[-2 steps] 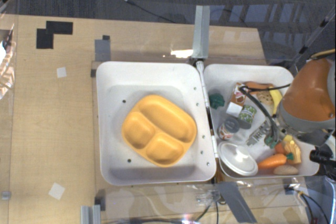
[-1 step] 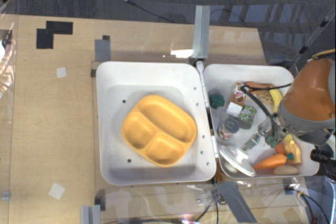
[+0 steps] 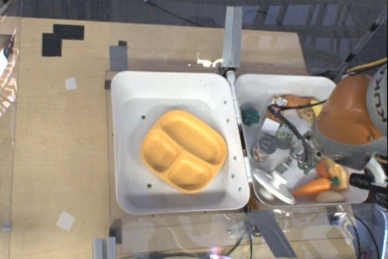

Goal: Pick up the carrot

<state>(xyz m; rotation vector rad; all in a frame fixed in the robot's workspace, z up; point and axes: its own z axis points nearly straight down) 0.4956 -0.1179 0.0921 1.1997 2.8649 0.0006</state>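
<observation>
The orange carrot (image 3: 313, 187) lies near the front of the right bin (image 3: 244, 89), its thick end pointing left toward a silver lid. The grey arm with its orange band (image 3: 347, 110) reaches in from the right and hangs over the bin's right half. My gripper (image 3: 295, 161) points down and to the left among the objects, just above and left of the carrot. Nothing shows as held in it. The arm hides part of the bin's right side.
A yellow divided plate (image 3: 183, 149) sits in the left bin (image 3: 121, 130). The right bin also holds a green item (image 3: 250, 114), a white block (image 3: 270, 125), a small can (image 3: 265, 147), a silver lid (image 3: 272, 185), a beige lump (image 3: 331, 196) and a brown item (image 3: 297, 100).
</observation>
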